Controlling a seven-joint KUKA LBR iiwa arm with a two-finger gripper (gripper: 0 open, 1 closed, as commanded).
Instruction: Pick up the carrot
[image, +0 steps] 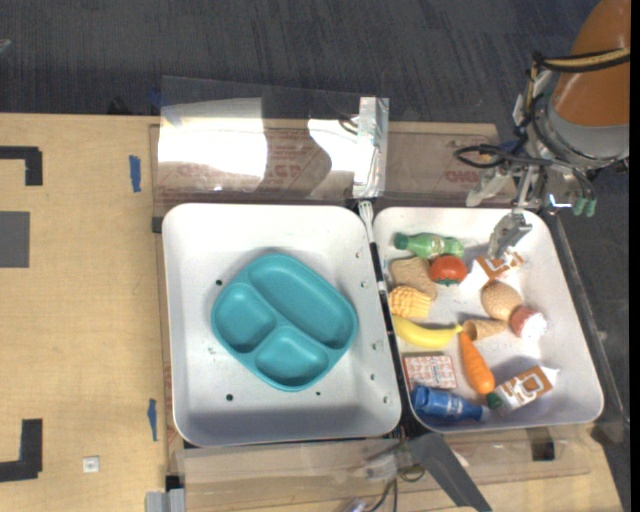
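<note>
Gripper hangs over far right part of the right bin, metal fingers pointing down at the bin's far edge; fingers look close together, narrow gap, nothing visible between them, tips just above or beside a small orange-and-white carton, contact can't be told. Grey arm with orange band comes in from the far right corner, cables bunched at the wrist. Carrot lies flat in near half of the right bin, smooth orange plastic, tapered cone shape, green stub at the near-right end; long axis runs far-left to near-right, slightly diagonal, narrow tip toward the banana. Banana is curved yellow, just left of and touching or nearly touching the carrot's far end. Near the carrot: blue bottle lying on its side, red-and-white printed packet, second orange-white carton to its right. Farther in the bin: green bottle on its side, red tomato, bumpy yellow corn cob, tan bread-like piece, beige egg-like lump, a cone-shaped item. Left bin white, shallow, rounded corners, holds a teal three-compartment plate, smooth plastic, turned diagonally. Bench is light wood.
</note>
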